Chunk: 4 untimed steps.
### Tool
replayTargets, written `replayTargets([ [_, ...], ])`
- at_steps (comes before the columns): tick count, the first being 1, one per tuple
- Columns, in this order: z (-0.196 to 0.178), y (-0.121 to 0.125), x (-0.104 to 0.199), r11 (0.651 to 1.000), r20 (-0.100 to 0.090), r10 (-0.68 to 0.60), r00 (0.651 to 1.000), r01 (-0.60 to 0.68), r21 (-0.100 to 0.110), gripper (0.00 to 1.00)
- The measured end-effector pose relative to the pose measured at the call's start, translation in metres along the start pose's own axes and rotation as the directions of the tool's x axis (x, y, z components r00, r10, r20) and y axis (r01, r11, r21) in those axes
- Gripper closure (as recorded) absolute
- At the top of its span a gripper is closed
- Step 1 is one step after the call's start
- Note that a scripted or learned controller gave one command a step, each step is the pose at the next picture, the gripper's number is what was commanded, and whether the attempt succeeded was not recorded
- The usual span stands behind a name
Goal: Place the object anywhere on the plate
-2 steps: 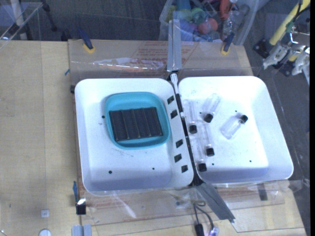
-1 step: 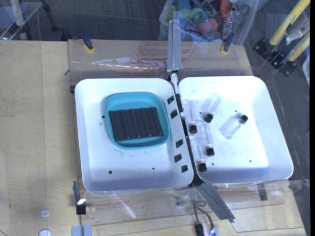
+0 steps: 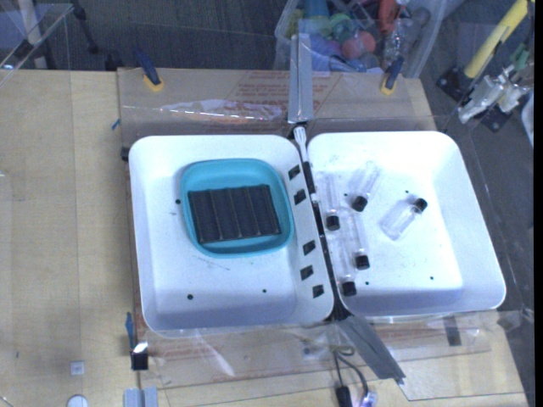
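- The pincer: from this view I cannot tell how wide it stands, what it holds or touches, or where the vials lie relative to it.
- A teal, rounded-square plastic plate (image 3: 192,181) sits in the left shallow white bin (image 3: 161,270). A dark ribbed rectangular slab (image 3: 233,213) lies flat on the plate and covers most of its floor. The slab's long axis runs across the picture, and its ribs run toward and away from the camera.
- To the right of the plate, past the ridge where the two bins meet, several small clear plastic vials with black caps lie in the right shallow white bin (image 3: 458,261).
- The clearest vial (image 3: 400,219) is the one farthest from the plate and lies well apart from it. It is on its side with its long axis on a slant, and its black cap points up and to the right in the picture, away from the plate.
- A second vial (image 3: 366,179) lies nearer the plate. Its long axis runs almost up and down the picture, with its black cap at the lower end.
- The other vials lie closest to the plate, in a loose column just beyond the ridge. Their clear bodies are too faint against the white to tell how they point; their black caps (image 3: 361,261) show plainly.
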<state>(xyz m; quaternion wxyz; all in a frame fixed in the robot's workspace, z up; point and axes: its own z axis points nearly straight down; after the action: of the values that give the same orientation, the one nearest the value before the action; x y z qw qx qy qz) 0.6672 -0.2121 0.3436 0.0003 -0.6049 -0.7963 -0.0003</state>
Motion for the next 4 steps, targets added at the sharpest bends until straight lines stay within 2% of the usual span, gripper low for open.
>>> replayTargets([
  [1,0.059,-0.003,-0.01,0.99,0.001,-0.14,0.99,0.14,-0.001,0.0],
  [2,-0.064,-0.002,-0.01,0.955,0.005,-0.297,0.955,0.297,-0.003,0.0],
  [3,0.027,-0.003,-0.01,0.965,0.002,-0.261,0.965,0.261,-0.002,0.0],
  [4,-0.093,-0.003,-0.011,0.978,0.004,-0.207,0.978,0.207,-0.003,0.0],
])
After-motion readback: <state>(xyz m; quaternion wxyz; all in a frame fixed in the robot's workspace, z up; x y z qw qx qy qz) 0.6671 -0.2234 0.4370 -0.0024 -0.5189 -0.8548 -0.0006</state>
